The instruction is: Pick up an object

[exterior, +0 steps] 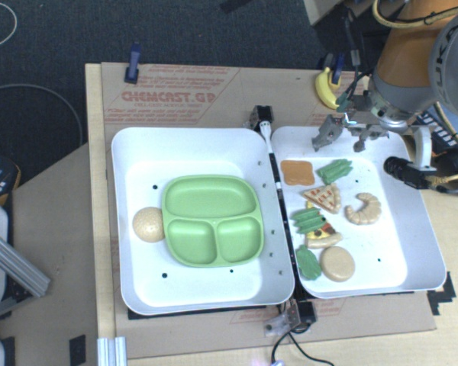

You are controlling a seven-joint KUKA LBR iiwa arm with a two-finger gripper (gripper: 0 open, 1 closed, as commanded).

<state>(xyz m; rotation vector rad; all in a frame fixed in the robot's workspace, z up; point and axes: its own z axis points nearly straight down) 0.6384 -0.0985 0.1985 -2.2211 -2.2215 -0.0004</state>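
Left bin (130, 158) holds green tray (212, 219); right bin (412, 242) toy food.

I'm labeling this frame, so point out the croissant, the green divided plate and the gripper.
croissant (363, 209), camera view, middle of its curve.
green divided plate (212, 219), camera view, central ridge.
gripper (343, 133), camera view, midway between fingertips.

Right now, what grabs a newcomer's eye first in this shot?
The pale green three-compartment plastic plate in the middle of the left white bin, with a round beige bun touching its left edge. Next, the cluster of small toy foods in the right white bin, such as the tan croissant and pizza slice. The grey-and-orange arm's gripper hangs over that bin's far edge.
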